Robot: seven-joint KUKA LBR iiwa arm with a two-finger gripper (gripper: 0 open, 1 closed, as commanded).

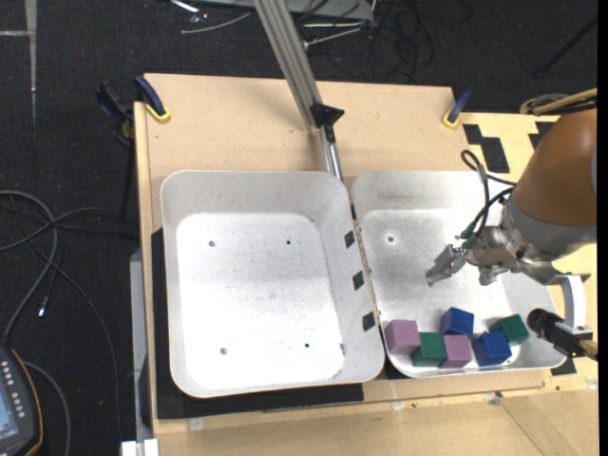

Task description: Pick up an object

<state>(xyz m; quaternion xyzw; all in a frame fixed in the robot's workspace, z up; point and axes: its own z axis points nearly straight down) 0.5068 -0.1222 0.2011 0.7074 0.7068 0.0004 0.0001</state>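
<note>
The wooden bench [285, 122] bears a left bin [252, 283] and a right bin [418, 207]; the arm [560, 188] hangs over the right bin, its gripper [446, 266] carrying nothing, whether spread or closed I cannot tell; purple, green and blue blocks [456, 338] cluster along that bin's near edge

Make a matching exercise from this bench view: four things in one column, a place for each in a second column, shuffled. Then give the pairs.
Things:
1. gripper
2. purple block
3. left bin
4. metal pole

Places:
A. over the bench's far edge, slanting
B. right bin's near-left corner
C. above the middle of the right bin
D. beside the bench's left edge

Pairs: 1-C, 2-B, 3-D, 4-A
</note>
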